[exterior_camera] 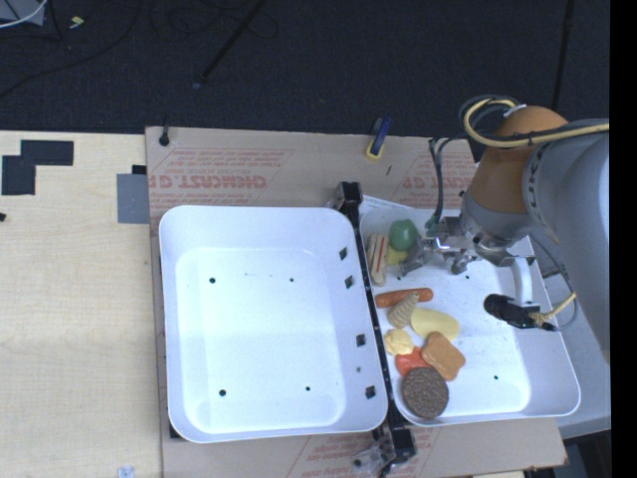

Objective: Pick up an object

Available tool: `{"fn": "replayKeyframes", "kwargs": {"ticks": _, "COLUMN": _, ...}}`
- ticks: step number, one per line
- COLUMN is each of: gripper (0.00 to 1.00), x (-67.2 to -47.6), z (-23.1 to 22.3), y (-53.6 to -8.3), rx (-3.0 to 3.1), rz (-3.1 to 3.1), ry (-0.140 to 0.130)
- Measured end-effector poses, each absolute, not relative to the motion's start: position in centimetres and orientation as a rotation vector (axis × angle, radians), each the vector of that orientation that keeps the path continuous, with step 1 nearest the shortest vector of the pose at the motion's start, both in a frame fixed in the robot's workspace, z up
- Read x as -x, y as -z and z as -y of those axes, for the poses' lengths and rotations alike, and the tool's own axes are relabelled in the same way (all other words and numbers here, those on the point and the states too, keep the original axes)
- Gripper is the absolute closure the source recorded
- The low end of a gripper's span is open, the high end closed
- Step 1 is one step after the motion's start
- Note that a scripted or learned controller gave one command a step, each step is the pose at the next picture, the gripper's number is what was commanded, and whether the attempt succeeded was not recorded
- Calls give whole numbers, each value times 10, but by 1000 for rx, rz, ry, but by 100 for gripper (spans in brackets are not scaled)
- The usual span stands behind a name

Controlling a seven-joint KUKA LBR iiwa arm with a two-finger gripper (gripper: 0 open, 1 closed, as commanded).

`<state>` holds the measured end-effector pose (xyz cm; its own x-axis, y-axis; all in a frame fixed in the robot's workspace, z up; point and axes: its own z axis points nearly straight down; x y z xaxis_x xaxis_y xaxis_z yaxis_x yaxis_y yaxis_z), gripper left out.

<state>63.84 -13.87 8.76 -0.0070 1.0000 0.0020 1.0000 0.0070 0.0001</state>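
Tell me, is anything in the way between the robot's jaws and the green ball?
Nothing visible is. The gripper sits right beside the green ball in the right bin, with bare white bin floor between them.

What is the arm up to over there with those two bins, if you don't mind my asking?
The arm reaches in from the right over the right-hand bin, with its gripper low beside a green ball near the bin's far left corner. It is meant to pick up an object, and nothing visibly sits between its fingers. A cluster of toy food lies along that bin's left side, including a round brown cookie and an orange carrot. The left-hand bin sits alongside.
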Motion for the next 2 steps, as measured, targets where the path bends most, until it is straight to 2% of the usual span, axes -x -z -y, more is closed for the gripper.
{"fn": "replayKeyframes", "kwargs": {"ticks": 1, "gripper": 0, "x": -643, "z": 112, "y": -87, "rx": 2214, "rz": 2220, "ry": -7}}
{"fn": "replayKeyframes", "kwargs": {"ticks": 2, "gripper": 0, "x": -643, "z": 128, "y": -87, "rx": 2220, "rz": 2220, "ry": -4}}
